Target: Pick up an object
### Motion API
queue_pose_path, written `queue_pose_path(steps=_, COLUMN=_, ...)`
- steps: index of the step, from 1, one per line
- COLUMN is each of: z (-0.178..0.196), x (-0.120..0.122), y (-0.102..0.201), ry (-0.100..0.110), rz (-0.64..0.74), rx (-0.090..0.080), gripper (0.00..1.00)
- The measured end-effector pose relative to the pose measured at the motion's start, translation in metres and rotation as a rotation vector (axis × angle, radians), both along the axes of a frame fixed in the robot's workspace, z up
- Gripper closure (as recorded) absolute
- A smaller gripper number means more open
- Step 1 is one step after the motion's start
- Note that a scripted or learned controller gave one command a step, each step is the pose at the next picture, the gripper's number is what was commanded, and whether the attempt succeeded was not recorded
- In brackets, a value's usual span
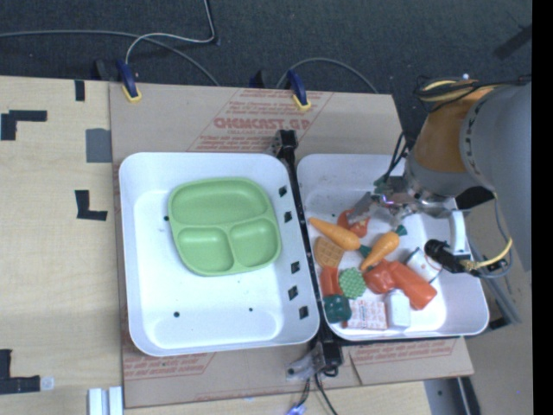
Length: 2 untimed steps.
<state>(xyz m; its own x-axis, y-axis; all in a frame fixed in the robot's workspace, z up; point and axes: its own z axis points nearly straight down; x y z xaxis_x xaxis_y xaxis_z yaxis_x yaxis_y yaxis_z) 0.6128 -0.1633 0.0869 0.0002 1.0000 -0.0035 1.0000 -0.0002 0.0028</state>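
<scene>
The right bin (467, 318) holds a heap of toy food: an orange carrot (334, 233), a second carrot with a green top (381, 249), a red piece (355, 224), a tan waffle (328, 252), a red pepper (404, 283), a green round piece (352, 282) and a dark green block (335, 308). My gripper (381, 206) hangs low over the far side of this heap, just above the red piece and the second carrot. Its fingers (359, 207) stand spread open, and nothing shows between them.
In the left bin (143, 301) lies a green divided plate (226, 225). A white packet (370, 313) and a white block (399, 310) rest by the right bin's near wall. The grey arm with its orange band (445, 137) covers that bin's far right corner.
</scene>
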Motion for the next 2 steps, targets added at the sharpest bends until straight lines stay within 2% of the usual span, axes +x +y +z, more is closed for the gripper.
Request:
queue_pose_path(steps=1, z=-0.0002, x=-0.0190, y=0.0429, ry=-0.002, rz=0.001, rx=0.000, gripper=0.00)
queue_pose_path(steps=2, z=0.0092, x=-0.0189, y=0.0430, ry=-0.002, rz=0.001, rx=0.000, gripper=1.00)
